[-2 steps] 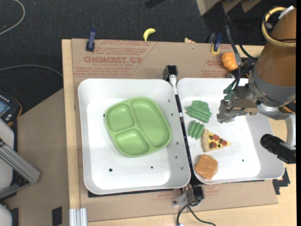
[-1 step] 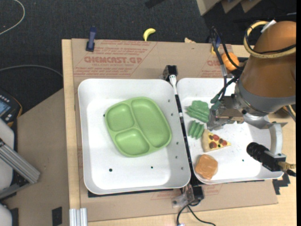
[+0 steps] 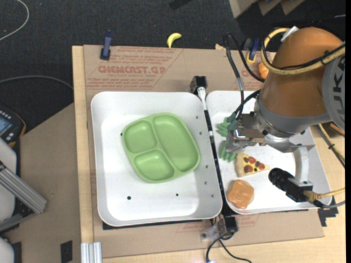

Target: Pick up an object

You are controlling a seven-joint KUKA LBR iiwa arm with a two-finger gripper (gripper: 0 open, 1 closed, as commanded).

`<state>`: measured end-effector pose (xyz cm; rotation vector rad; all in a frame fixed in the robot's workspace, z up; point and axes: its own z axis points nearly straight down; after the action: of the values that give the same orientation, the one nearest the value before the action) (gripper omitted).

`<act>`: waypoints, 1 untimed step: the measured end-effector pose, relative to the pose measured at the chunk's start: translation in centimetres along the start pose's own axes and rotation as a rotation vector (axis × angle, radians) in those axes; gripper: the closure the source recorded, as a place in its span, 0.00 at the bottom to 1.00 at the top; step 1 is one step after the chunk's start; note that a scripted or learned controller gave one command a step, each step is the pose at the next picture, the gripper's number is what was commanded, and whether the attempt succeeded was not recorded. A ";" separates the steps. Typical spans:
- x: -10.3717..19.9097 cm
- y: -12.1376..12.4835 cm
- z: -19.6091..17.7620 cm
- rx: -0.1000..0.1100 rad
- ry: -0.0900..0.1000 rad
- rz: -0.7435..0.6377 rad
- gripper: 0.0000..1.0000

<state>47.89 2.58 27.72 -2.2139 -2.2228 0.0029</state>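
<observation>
The right bin [image 3: 270, 204] holds a green leafy toy [image 3: 225, 148] against its left wall, a pizza slice toy [image 3: 252, 165] near the middle, and a round orange-brown bun [image 3: 241, 194] at the front left corner. My gripper [image 3: 237, 135] hangs low over the bin's left part. It is right beside the upper end of the green leafy toy and just behind the pizza slice. The arm's orange and grey body hides the back and right of this bin. A green three-part plate [image 3: 160, 147] lies in the middle of the left bin [image 3: 108, 193].
Both bins rest on a cardboard sheet [image 3: 131, 70]. A small yellow banana [image 3: 174, 38] and a blue clamp [image 3: 106, 45] sit at its back edge. Black clips [image 3: 198, 84] sit at the back and front of the seam between the bins.
</observation>
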 end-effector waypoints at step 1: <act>-5.0 0.1 -7.4 -0.014 -0.004 0.009 1.00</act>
<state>47.99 -2.44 35.12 -2.2324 -2.2214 -0.0082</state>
